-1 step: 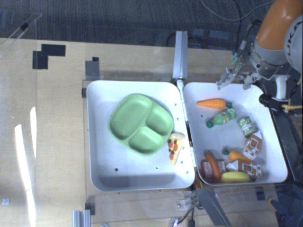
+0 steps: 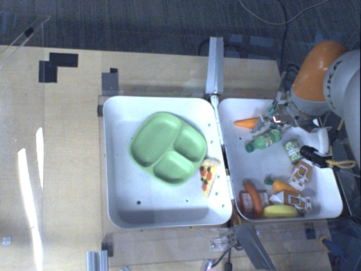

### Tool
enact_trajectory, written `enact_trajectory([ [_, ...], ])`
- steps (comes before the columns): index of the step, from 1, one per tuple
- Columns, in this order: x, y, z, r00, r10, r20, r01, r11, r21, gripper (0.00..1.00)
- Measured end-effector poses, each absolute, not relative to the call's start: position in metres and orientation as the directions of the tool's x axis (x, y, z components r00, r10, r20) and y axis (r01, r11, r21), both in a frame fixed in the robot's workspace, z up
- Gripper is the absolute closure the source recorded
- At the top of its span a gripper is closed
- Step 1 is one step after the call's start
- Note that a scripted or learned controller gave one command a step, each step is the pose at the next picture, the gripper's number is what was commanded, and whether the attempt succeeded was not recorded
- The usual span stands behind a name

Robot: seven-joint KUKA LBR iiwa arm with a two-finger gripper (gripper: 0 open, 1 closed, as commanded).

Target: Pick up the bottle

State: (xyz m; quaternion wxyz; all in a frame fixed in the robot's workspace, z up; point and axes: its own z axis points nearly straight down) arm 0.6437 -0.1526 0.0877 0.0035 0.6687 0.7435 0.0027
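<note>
The bottle point(image 2: 263, 142) is green with a pale label and lies on its side in the upper left part of the right bin point(image 2: 327, 208). My gripper point(image 2: 269, 125) hangs just behind and above it, at the end of the grey arm with the orange band point(image 2: 317, 72). Its tip sits between the bottle and an orange carrot point(image 2: 246, 123). Nothing shows as lifted off the bin floor.
The right bin also holds a green can point(image 2: 291, 149), a small carton point(image 2: 302, 174), a second carrot point(image 2: 281, 186), a hot dog point(image 2: 252, 200), a banana point(image 2: 280, 210) and a box point(image 2: 299, 201). The left bin point(image 2: 121, 208) bears a green divided plate point(image 2: 167, 146) and a pizza slice point(image 2: 208, 174).
</note>
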Motion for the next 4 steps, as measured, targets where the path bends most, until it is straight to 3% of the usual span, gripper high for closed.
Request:
enact_trajectory([
  [1,0.647,-0.151,0.101,-0.107,0.994,-0.002,0.994,0.107,0.018,1.00],
  [2,0.647,-0.151,0.101,-0.107,0.994,-0.002,0.994,0.107,0.018,0.00],
  [3,0.605,-0.140,0.089,-0.116,0.993,-0.002,0.993,0.116,0.010,0.00],
  [4,0.607,-0.139,0.101,-0.117,0.993,-0.002,0.993,0.117,0.019,1.00],
])
